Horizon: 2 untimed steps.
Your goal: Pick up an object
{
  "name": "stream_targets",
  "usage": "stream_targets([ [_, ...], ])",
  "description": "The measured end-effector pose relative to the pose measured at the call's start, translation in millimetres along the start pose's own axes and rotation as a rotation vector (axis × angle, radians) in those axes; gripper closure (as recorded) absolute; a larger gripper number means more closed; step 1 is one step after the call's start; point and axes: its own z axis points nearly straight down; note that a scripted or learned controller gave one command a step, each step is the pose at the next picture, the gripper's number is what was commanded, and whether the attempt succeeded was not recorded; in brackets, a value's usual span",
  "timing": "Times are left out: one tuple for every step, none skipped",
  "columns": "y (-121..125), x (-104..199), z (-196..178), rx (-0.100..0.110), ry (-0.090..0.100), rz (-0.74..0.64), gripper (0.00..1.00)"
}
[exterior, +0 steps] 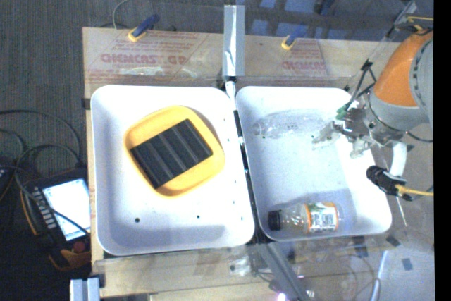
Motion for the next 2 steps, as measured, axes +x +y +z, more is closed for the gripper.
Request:
stream_targets([
  [-93.6,49.5,47.4,-0.011,0.004,0.007,0.0],
  [-64.3,13.1,2.9,0.001,0.001,0.24,0.0],
])
